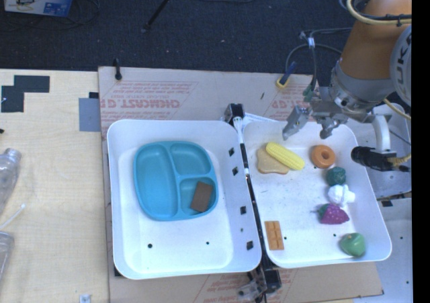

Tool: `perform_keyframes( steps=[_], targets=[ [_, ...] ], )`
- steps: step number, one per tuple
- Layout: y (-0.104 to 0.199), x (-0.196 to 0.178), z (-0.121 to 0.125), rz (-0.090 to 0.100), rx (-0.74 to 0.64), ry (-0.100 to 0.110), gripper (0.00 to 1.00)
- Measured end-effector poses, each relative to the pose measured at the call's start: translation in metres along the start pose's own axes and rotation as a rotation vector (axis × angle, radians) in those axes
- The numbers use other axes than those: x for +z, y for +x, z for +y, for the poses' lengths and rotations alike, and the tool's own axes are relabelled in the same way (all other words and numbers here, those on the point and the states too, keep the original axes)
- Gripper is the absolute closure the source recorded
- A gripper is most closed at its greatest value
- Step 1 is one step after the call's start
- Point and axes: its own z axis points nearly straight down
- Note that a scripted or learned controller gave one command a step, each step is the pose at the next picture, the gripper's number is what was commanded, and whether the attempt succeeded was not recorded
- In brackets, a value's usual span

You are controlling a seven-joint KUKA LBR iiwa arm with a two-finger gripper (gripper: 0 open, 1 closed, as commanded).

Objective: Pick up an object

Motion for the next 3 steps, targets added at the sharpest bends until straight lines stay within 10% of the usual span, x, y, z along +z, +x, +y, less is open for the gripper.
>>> perform_keyframes(
  steps=[1,3],
  targets=[
    [0.052,0.074,-0.004,0.0,0.001,0.002,0.0],
    [-0.053,0.165,0.025,0.002,-0.001,-0.006,0.0]
  ],
)
